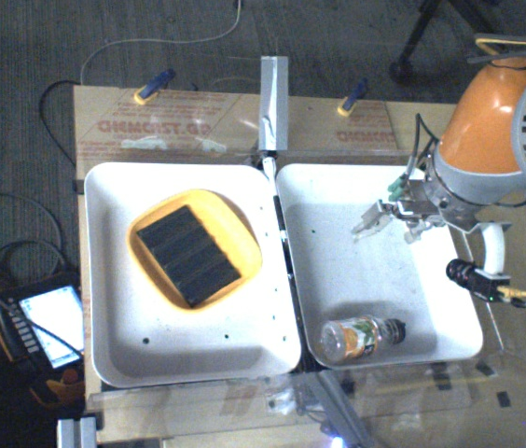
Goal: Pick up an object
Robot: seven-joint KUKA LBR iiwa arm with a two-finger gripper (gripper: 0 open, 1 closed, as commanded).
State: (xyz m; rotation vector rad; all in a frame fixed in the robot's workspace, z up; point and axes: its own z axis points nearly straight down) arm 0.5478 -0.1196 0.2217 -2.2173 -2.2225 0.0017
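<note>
A clear plastic bottle (pixel 361 336) with an orange label and dark cap lies on its side at the near edge of the right bin (pixel 338 250). In the left bin (pixel 114 325) sits a yellow dish (pixel 241 224) holding a black ribbed block (pixel 188 255). My gripper (pixel 386 231) hovers over the right part of the right bin, well beyond the bottle. Its fingers (pixel 369 222) are spread open with nothing between them.
A metal divider post (pixel 273 101) stands at the back between the two bins. Cardboard with two blue-and-yellow clamps (pixel 154 85) lies behind the bins. A tablet (pixel 47 320) and cables rest on the floor at the left.
</note>
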